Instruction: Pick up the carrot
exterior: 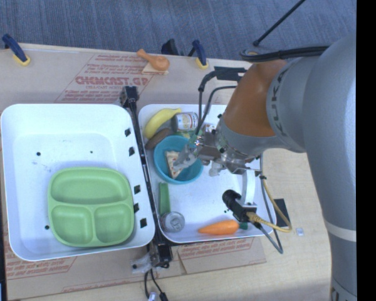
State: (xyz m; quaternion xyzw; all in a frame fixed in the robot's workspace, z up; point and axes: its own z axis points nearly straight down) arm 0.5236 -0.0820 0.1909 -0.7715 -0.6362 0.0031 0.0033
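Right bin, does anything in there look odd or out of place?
One can lies on its side near the front edge beside the carrot. The gripper hangs over the blue bowl, not the carrot.

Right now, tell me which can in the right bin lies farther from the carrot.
The can beside the banana; the other can stands just left of the carrot.
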